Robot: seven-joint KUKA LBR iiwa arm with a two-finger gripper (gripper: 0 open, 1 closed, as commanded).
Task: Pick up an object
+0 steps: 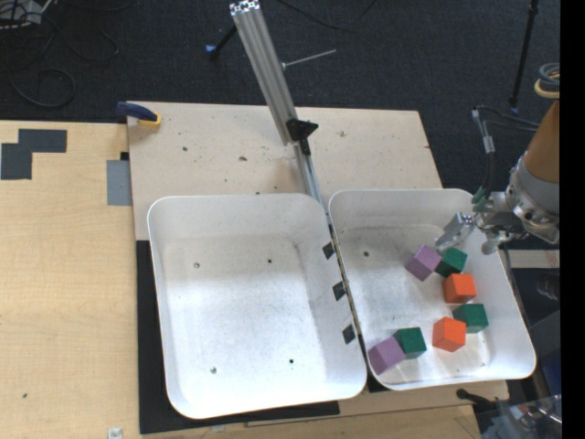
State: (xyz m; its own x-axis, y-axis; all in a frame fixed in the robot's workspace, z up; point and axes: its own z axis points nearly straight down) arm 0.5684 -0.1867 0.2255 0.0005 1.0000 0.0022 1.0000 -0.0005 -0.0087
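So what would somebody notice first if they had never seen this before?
Probably the bright little blocks bunched in the right bin: two purple blocks, three green blocks and two orange blocks. Next, the end effector hanging over that bin's far right corner, near the top purple and green blocks. The left bin beside it is a big white tray.

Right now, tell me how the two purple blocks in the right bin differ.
The upper purple block lies near the gripper, touching a green block on its right; the lower purple block lies far from the gripper, at the front of the right white bin, beside another green block. The lower one sits close to the bin's left wall; the upper one sits nearer the middle. Both are small, pale purple cubes.
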